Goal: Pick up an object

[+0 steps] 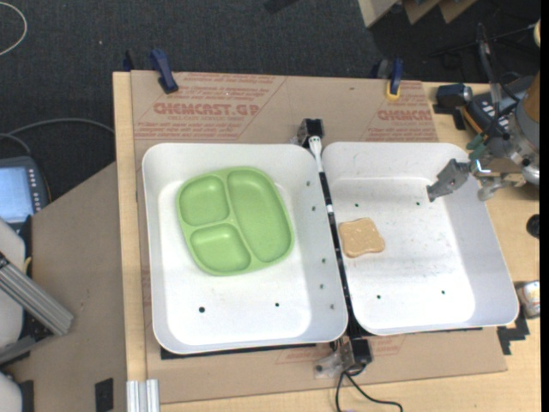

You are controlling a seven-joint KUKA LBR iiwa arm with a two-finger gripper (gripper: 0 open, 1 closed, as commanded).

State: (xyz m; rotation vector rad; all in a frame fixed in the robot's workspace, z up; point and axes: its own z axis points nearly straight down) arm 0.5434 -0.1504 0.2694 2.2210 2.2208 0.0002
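Note:
A tan, toast-shaped piece [361, 237] lies flat in the right bin [429, 312], close to its left wall. My gripper [460, 189] hangs over the bin's upper right corner, well to the right of the toast and apart from it. Its two grey fingers [447, 178] stand spread open, and nothing is between them. In the left bin [240, 320] a green divided plate [235, 220] rests with three compartments.
A black divider strip [328, 209] runs between the two bins. Both bins sit on a cardboard sheet [206, 106] clamped at the back by a blue clamp [163, 69] and a yellow clamp [395, 82]. Cables and hardware crowd the right edge.

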